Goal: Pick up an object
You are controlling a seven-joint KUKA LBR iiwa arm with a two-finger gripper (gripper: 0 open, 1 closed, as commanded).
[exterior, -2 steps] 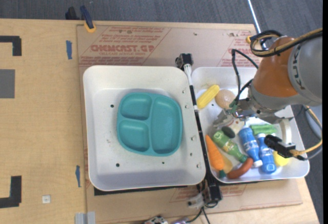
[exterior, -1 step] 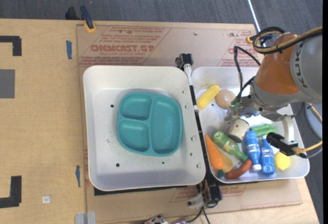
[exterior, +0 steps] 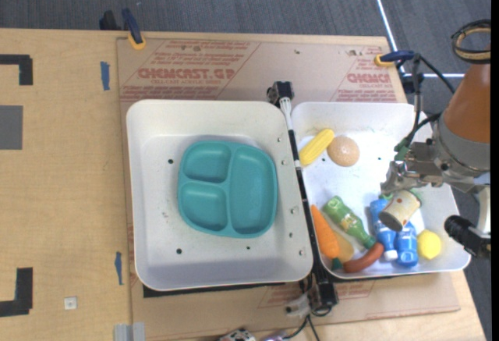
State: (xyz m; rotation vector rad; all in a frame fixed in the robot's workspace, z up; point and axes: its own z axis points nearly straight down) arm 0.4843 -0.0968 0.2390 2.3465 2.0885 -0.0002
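Right bin [exterior: 366, 117], white, shallow: corn [exterior: 316, 146] at upper left, touching egg [exterior: 343, 150] just to its right; carrot [exterior: 325, 232] along left wall; green bottle [exterior: 348, 221] beside carrot, slanting down-right; sausage [exterior: 364, 259] near front wall, below bottle; blue bottles [exterior: 396, 242] at lower middle; lemon [exterior: 429, 245] just right of those; tan can [exterior: 401, 209] lying tilted on top of blue bottles. Gripper [exterior: 402, 186] low in right bin, directly over tan can, near or touching; finger spread impossible to tell; grasp on can impossible to tell. Arm [exterior: 470, 121] grey with orange band, entering from right. Left bin [exterior: 148, 199], white: teal tray [exterior: 228, 186] with three compartments, lying flat at centre, tilted slightly. Both bins side by side on cardboard sheet [exterior: 234, 70] over bench [exterior: 54, 175].
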